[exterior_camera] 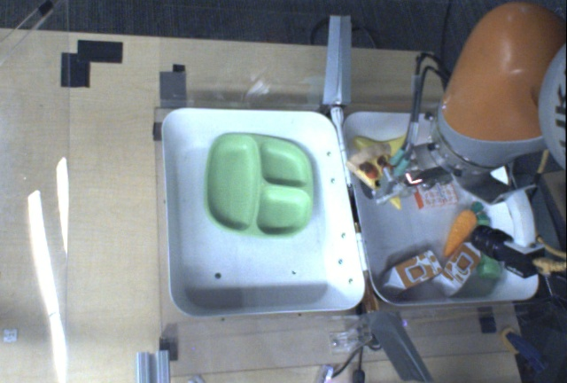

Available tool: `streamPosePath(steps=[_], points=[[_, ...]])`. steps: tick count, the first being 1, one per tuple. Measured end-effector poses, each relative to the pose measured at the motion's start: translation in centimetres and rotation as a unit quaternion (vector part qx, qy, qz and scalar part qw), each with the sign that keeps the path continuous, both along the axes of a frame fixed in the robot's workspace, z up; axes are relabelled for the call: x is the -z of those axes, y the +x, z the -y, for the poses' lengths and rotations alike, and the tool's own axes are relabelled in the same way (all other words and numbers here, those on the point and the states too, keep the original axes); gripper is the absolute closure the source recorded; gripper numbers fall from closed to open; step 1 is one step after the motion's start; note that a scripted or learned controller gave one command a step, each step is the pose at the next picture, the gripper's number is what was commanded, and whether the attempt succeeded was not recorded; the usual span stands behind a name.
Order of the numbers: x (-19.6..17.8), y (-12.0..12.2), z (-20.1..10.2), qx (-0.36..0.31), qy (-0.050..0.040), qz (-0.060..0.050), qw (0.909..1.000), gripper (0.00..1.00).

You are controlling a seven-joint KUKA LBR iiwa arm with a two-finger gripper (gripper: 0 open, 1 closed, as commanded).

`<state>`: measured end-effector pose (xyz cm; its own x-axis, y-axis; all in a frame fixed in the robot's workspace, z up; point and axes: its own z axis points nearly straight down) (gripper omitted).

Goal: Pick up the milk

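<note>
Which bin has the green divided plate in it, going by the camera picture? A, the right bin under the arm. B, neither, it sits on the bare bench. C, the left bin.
C: the green divided plate lies inside the left bin, while the right bin holds a carrot and other small items beneath the arm.
</note>
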<state>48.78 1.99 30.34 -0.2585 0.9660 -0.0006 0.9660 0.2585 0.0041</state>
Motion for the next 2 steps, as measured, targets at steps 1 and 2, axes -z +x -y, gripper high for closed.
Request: streamPosePath(steps=[1, 2], points=[[0.0, 0.0, 0.0, 0.000, -0.0001, 0.001, 1.0000, 0.00], [11.9, 3.7, 8.2, -0.006, -0.0004, 0.000, 1.0000, 0.00]])
